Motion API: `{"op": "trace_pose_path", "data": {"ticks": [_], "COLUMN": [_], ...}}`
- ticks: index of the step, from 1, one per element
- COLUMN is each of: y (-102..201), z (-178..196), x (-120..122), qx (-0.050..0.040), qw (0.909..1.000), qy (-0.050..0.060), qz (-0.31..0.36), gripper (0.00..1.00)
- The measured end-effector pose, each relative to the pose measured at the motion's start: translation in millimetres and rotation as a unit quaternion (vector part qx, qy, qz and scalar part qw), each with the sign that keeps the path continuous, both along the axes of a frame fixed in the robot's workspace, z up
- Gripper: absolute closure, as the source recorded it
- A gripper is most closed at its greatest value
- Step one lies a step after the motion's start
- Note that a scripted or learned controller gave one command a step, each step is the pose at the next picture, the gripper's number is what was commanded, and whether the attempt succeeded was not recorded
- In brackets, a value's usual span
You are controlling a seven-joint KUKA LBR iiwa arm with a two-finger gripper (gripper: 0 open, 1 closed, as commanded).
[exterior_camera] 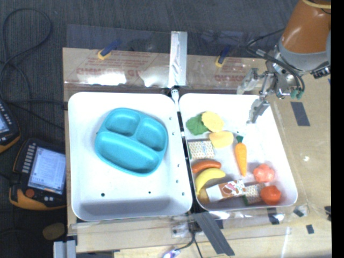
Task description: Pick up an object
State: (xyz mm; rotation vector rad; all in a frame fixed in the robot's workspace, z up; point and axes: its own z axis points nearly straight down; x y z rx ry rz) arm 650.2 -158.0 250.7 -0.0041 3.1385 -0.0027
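Note:
The right bin (282, 138) holds several toy foods. Among them are a green leaf (195, 124), a yellow piece (213, 121), a pale yellow piece (221, 139) and a carrot (241, 157). Closer to me lie a patterned box (200, 149), an orange sausage (206, 165), a banana (207, 178), a brown carton (234, 191) and two red tomatoes (264, 173) (271, 194). My gripper (253, 98) hangs over the bin's far right corner, above and to the right of the yellow piece. It is open, with nothing between its fingers (257, 110).
The left bin (80, 192) carries a blue sectioned plate (131, 140). A clear sheet with two clips (109, 49) (221, 59) lies behind the bins. A handheld pendant (38, 171) and cables rest on the floor at the left.

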Motion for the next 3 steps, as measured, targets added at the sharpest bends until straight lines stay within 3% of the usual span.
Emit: {"op": "trace_pose_path", "data": {"ticks": [1,2,3], "y": [0,0,1], "z": [-155,-144,-144], "x": [14,15,15], "qx": [0.0005,-0.0017,-0.0015], "qw": [0.9986,0.9987,0.9987], "qy": [0.0,-0.002,-0.002], "qz": [-0.053,-0.052,-0.052], "gripper": [0.0,1.0,0.0]}}
